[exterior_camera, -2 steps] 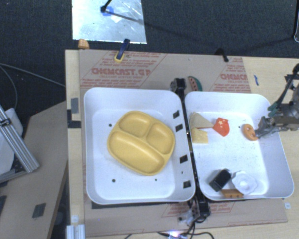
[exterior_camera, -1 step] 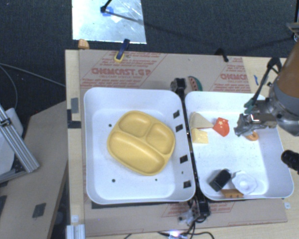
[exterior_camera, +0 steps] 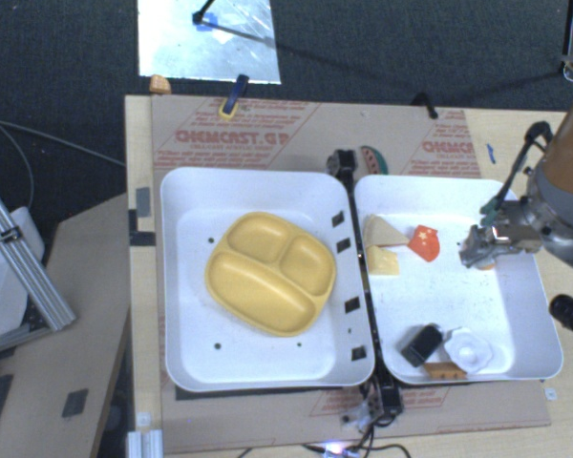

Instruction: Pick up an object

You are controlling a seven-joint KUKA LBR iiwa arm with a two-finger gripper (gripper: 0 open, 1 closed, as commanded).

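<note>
Pincer low over the right bin, nothing lifted yet

The pincer (exterior_camera: 479, 253) hangs near the bin's right wall; its state cannot be told. The red block (exterior_camera: 423, 242) lies nearby, ungrasped.

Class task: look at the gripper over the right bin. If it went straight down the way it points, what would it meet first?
Probably the bare floor of the right shallow white bin. The gripper hangs apart from the orange-red block, though depth is unclear.

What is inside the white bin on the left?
The left bin holds one yellow divided tray, lying flat with nothing in its compartments. Whatever lies beneath the tray is covered.
</note>
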